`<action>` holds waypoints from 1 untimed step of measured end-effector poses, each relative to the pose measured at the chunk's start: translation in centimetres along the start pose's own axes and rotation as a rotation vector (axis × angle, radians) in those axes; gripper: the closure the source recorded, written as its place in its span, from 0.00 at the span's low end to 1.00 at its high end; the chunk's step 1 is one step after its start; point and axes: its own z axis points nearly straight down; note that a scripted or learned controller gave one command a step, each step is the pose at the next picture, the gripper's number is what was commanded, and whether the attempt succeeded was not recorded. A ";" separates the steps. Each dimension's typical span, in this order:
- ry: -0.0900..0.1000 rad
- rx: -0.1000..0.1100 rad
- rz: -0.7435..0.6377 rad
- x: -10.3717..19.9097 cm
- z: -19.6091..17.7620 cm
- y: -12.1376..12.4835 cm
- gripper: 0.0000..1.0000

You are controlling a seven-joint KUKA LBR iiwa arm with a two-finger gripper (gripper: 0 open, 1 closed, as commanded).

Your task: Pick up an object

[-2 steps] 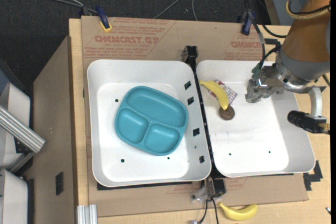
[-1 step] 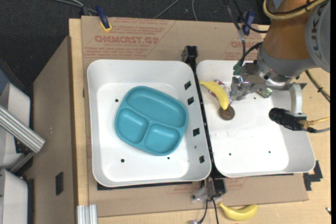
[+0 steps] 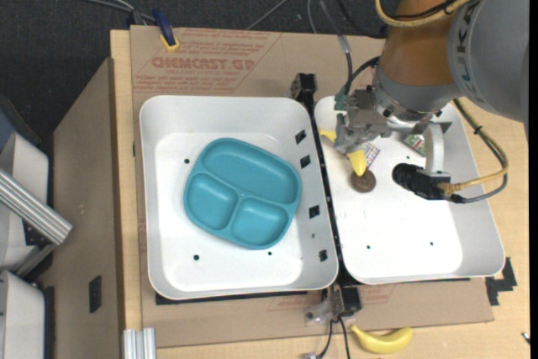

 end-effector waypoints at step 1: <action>0.000 0.004 0.001 6.2 0.7 -0.2 1.00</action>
